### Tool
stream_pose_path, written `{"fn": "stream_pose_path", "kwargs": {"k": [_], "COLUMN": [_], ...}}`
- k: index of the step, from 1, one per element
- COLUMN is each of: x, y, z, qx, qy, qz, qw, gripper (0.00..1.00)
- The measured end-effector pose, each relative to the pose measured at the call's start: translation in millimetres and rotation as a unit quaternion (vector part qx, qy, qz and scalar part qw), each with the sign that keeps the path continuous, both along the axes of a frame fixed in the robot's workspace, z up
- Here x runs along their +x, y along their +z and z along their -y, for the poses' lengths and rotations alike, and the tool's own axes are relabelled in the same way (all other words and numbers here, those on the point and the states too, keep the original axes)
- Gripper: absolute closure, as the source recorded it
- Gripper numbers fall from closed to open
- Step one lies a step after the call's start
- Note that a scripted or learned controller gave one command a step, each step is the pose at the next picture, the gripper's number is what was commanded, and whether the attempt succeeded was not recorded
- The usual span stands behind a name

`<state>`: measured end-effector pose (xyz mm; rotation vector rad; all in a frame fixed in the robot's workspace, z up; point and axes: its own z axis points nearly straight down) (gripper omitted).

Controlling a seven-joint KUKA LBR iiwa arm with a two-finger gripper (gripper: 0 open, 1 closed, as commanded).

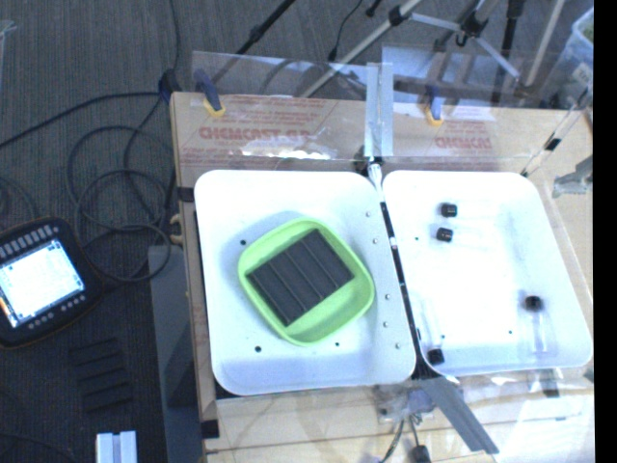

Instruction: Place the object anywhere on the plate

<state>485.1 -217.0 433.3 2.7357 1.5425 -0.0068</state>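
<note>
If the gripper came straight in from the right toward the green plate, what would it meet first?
Probably the outer wall of the right bin, then the small dark piece just inside it. Height cannot be judged here.

Dark carpeted floor (87, 75) with looping black cables (106, 177), tripod legs (424, 8) beyond the bench.

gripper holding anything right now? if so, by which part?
Cannot be told. The dark ridged slab lies flat in the green plate, left bin. Three small black pieces lie loose in the right bin.
</note>
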Motion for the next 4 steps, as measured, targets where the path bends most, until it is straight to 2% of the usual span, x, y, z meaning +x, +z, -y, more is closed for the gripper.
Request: {"fn": "stream_pose_path", "kwargs": {"k": [1,2,3,4], "x": [38.8,92.1,50.7,4.0], "y": [-1.1,-1.3,-1.0,-0.5], "z": [-10.2,-1.1,7.1,7.2], "qx": [-0.0006,-0.0012,-0.0012,-0.0006], "qy": [-0.179,-0.357,-0.401,-0.402], "qz": [-0.001,0.000,0.000,0.000], "qw": [0.9838,0.9340,0.9161,0.9157], "gripper": [0.00,0.00,0.00,0.00]}}
